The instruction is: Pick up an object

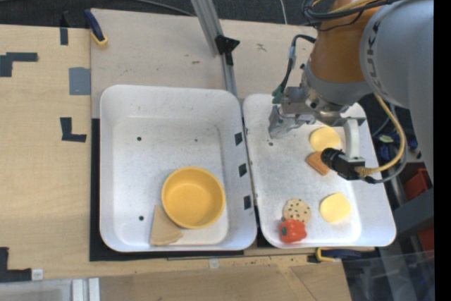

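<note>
Your grey two-finger gripper (pixel 280 125) hangs over the upper left of the right-hand shallow white plastic bin (pixel 271 173), above bare floor, and nothing sits between its fingers; whether they are spread or closed you cannot tell from this slanted view. To make the pick count, move toward the cluster just to the right and come straight down over one item, not the gap between two.

The nearest candidates are a pale yellow round disc (pixel 325 138) and a small orange wedge-shaped block (pixel 317 163), which look to be touching (a crowded pair, so expect one to nudge the other). Near the bin's lower edge lie a second yellow disc (pixel 335 208), a speckled tan cookie (pixel 297 210) and a red strawberry-like toy (pixel 292 230).
</note>
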You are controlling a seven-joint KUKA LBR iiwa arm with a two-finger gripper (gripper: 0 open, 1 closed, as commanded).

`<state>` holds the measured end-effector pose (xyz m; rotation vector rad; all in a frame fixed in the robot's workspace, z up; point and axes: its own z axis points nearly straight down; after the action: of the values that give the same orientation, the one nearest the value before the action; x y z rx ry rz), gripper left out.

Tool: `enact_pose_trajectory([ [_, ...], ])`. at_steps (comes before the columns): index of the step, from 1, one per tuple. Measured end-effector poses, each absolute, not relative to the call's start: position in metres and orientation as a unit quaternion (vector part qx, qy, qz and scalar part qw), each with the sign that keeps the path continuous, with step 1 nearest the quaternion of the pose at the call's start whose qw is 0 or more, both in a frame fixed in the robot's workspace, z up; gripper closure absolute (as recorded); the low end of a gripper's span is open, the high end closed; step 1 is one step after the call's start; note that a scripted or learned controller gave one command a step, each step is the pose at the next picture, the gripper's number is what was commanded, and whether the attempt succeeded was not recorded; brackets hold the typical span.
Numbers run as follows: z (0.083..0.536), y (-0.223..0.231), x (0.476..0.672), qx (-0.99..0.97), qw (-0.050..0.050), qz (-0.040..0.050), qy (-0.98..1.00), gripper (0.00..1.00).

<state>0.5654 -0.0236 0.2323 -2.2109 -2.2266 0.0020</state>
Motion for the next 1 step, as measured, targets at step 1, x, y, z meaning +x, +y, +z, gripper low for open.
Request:
enact_pose_trajectory([
  [1, 0.2211, 0.0357, 0.5737, -0.704, 0.001, 0.0006, -0.710, 1.00],
])
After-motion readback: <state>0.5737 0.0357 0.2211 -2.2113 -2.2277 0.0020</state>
